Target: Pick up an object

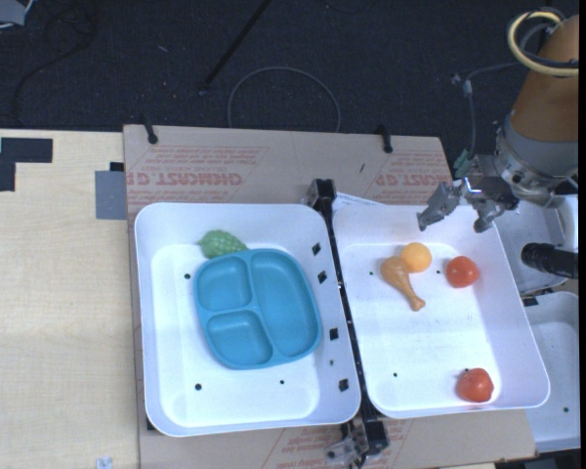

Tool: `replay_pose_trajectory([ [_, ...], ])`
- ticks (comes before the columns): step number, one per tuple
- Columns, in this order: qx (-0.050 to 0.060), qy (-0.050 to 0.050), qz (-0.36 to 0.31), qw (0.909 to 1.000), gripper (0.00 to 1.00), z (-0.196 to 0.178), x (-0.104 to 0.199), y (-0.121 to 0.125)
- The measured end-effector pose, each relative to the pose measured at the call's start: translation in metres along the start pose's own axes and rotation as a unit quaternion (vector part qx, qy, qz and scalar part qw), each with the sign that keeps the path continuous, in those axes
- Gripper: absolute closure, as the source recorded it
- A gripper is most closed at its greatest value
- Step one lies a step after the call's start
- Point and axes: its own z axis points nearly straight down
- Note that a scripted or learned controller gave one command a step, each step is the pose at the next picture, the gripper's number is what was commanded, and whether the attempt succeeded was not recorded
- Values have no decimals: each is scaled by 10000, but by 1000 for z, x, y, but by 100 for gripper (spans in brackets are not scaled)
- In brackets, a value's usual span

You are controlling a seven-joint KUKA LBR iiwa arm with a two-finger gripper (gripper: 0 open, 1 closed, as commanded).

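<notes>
The right bin holds an orange chicken drumstick near its middle, a red tomato to its right, and a second red tomato near the front right corner. My gripper hangs above the bin's far right edge, open, with nothing between its fingers. It is up and to the right of the drumstick, above the tomato. In the left bin lies a blue divided plate with a green leafy toy at its far left corner.
A black divider with clips runs between the two bins. Both bins sit on a cardboard sheet on the wooden bench. Black equipment juts in at the right beside the bin.
</notes>
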Motion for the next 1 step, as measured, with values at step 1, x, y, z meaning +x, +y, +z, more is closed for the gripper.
replay_pose_trajectory([
  [1, -41, -6, -4, 10000, 0, -4, 0, 1],
])
